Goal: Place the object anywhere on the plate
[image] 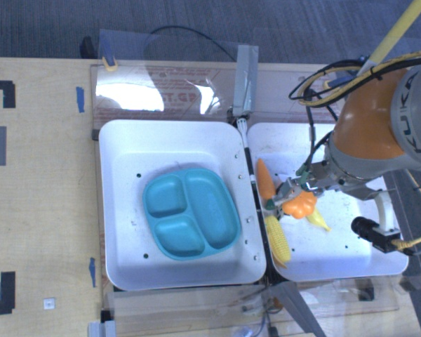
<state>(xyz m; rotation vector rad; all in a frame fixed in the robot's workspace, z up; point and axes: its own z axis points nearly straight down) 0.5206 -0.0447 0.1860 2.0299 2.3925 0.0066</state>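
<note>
Over the right bin point(351, 255), the gripper point(292, 190) hovered at the orange pepper point(299, 205); finger state unclear; plate point(191, 213) lay toward nine o'clock.

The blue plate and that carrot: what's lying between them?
In the camera view, bare white bin floor beside the blue plate, then the two bins' adjoining walls. The carrot lies just past them.
</note>
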